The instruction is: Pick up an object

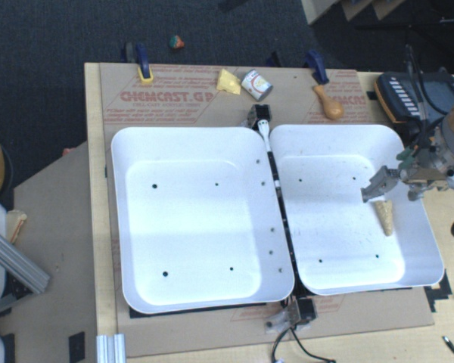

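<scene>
- The gripper [397, 186] hangs over the right side of the right bin [325, 146], and its two grey fingers [378, 184] look spread apart, with nothing between them
- One finger points to the left into the bin, the other is close to the bin's right wall
- Just below the fingers lies a small tan cone-shaped object [385, 216] on the bin floor, near the right wall; I cannot tell if a fingertip touches its upper end
- The wrist and the arm [439, 161] come in from the right edge, over the bin's right rim
- The left bin [189, 138] stands beside the right one; their rims touch along the middle
- Behind the bins, on the board [106, 203], I see a yellow piece [228, 82], a small white box [256, 85] just beside it, and an orange-brown thing [329, 103] more to the right
- Two blue clamps [143, 61] hold the far edge of the board
</scene>
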You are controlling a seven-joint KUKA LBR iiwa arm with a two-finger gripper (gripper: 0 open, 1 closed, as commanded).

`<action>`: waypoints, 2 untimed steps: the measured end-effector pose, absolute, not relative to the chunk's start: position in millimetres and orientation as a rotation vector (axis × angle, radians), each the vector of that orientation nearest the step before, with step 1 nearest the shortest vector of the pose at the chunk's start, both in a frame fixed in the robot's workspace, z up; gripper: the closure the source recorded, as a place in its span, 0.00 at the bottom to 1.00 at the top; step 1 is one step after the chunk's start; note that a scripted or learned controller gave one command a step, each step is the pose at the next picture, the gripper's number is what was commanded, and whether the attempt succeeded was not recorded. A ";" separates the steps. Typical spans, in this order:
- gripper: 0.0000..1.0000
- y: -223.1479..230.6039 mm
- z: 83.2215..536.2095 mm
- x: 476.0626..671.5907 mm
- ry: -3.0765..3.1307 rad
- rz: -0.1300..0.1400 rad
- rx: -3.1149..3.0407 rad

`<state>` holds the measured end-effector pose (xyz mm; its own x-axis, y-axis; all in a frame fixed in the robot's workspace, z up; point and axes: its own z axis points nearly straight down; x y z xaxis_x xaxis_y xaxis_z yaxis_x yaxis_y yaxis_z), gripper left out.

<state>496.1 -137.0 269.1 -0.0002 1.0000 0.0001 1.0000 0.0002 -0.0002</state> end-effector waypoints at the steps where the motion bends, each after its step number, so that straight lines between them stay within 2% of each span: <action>1: 0.00 -30.1 356.4 487.3 -2.241 -0.016 -2.211; 2: 1.00 -36.6 361.8 487.0 -2.226 -0.004 -2.222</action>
